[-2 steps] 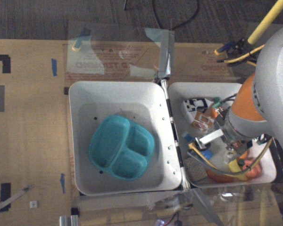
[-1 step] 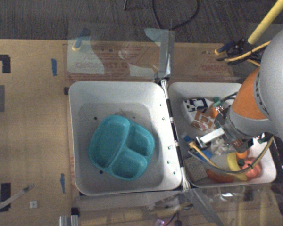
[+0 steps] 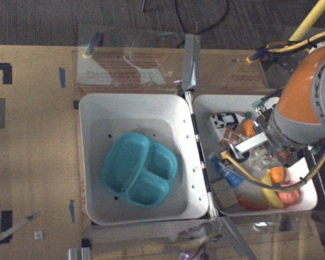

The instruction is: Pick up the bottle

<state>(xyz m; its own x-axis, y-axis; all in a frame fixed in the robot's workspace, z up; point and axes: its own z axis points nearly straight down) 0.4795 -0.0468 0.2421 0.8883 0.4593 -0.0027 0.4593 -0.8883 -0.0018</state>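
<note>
Gripper (image 3: 253,155) low in the right bin (image 3: 205,124), buried among clutter; wrist and cabling hide its tip, so whether it is released, clenched or grasping something cannot be told from here.

Best candidate for the bottle (image 3: 226,173): blue item just left of the gripper, near the bin's left wall, partly under a yellow cable (image 3: 248,177). Identification unsure, since it is small and half covered.

Packed close around it: brown square pad (image 3: 223,193), yellow banana-shaped piece (image 3: 272,193), pink piece (image 3: 290,195), orange piece (image 3: 249,127) and black-and-white patterned item (image 3: 224,120) further back.

Risks as judged:
- a neighbour gets caught instead of the bottle, or together with it, because everything touches
- bottle lies close to the wall, so one side of the grasp may strike the wall or slide off
- cable drags across the pile and shifts the target

Left bin (image 3: 92,145) holds a teal divided plate (image 3: 140,169), well apart, no part in this
</note>
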